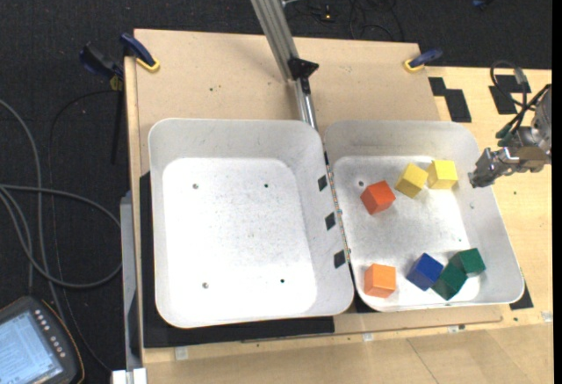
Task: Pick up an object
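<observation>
Tool (485, 173) at right bin (492, 224) rim, arm cropped (grip state unclear).

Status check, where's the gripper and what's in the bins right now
Gripper at right bin's right rim, holding nothing seen. Seven blocks in right bin, nearest a yellow block. Nothing between the two.

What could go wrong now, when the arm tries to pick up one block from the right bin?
1. The blue block touches the two green blocks, so fingers may catch more than one or push them apart.
2. The two yellow blocks lie close together, so one may be knocked.
3. The gripper is at the right bin's rim and may strike it.
</observation>
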Controlling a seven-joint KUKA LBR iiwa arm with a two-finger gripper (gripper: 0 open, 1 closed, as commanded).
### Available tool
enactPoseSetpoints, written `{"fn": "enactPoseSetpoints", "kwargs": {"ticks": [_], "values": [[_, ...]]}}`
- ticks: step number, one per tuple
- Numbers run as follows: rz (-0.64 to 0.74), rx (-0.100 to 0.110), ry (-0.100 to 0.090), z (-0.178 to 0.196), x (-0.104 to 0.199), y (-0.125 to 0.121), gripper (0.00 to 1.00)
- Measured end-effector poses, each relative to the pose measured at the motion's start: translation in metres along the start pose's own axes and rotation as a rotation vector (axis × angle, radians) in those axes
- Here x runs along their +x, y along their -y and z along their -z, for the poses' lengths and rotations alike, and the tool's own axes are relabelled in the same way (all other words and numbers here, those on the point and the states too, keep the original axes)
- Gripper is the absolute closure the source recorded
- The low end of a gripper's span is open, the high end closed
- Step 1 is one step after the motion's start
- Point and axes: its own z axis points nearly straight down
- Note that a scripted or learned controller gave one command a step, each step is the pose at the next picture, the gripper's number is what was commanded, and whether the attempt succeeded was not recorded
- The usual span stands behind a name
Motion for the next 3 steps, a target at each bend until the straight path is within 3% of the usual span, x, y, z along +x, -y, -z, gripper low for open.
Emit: {"fn": "enactPoseSetpoints", "kwargs": {"ticks": [2,3], "values": [[0.005,0.005,-0.004,-0.024,0.108,0.011,1.00],[0.006,0.004,-0.004,-0.013,0.162,0.021,1.00]]}}
